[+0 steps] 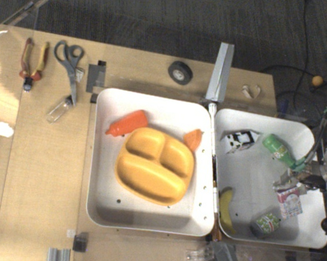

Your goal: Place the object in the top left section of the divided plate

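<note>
The yellow divided plate (155,165) lies in the left bin (99,199), its two smaller sections towards the back. An orange carrot-like piece (127,122) rests just beyond the plate's back left corner. A smaller orange piece (193,139) sits at its back right corner. My gripper (298,179) hangs low over the right bin (246,185), just above a crumpled silver and pink packet (289,200). Nothing visibly hangs from it.
The right bin also holds a green bottle (279,150), a black and white object (239,139), a banana (225,208) along its left wall and a small green can (265,223). Scissors (71,70), pliers (31,63) and a tape roll (181,72) lie on the bench behind.
</note>
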### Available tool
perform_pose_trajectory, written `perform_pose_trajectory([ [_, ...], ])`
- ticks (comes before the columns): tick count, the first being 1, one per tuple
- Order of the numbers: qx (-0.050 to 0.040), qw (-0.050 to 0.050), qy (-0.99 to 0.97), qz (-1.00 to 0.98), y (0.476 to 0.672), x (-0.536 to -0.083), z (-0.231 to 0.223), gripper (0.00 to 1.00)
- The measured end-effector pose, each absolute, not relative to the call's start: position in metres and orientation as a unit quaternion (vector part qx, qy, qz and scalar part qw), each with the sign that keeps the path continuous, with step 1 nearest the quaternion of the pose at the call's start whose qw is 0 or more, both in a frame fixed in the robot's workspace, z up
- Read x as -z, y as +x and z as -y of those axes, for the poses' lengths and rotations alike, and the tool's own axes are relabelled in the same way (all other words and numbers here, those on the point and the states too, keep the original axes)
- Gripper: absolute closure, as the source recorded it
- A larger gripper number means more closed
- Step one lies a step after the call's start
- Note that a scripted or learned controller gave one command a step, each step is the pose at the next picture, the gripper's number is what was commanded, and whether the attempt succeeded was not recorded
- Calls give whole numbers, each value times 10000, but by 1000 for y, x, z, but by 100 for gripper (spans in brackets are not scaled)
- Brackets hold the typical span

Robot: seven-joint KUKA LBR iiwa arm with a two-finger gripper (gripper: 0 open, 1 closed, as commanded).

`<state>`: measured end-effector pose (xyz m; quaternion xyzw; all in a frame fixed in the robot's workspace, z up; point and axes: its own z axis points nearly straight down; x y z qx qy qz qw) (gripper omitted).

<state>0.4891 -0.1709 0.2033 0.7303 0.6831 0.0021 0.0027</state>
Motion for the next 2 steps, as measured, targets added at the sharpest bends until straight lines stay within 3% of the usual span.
perform_pose_trajectory([
  [1,-18,20,6870,-7267,489,-185,65,100],
  [2,-24,23,6439,-7651,542,-262,-13,100],
])
